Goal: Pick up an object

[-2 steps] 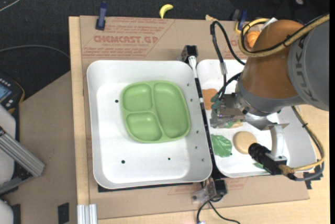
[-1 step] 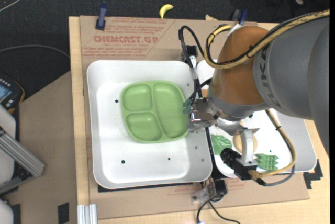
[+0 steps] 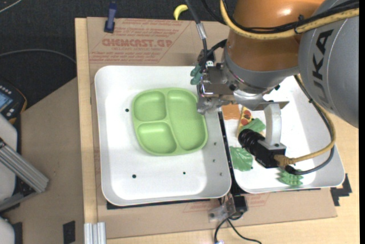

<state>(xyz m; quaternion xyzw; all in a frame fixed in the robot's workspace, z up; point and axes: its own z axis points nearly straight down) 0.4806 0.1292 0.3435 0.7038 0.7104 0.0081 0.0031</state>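
Claw [image 3: 209, 90] sits low at the seam between the bins, just beside the green divided plate [image 3: 169, 121] in the left bin [image 3: 114, 151]; whether it is apart or together cannot be told. An orange piece [image 3: 232, 112] and green leafy pieces [image 3: 240, 158] lie in the right bin [image 3: 319, 146]. The brown board [image 3: 137, 41] reads "CHEMCAST".

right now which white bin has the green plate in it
The left bin: the green divided plate lies in it, while the right bin holds small leafy green pieces.

The grey arm [image 3: 333, 60] reaches in from the right, orange-banded wrist [image 3: 274, 9] bowed over its pincer [image 3: 210, 101].
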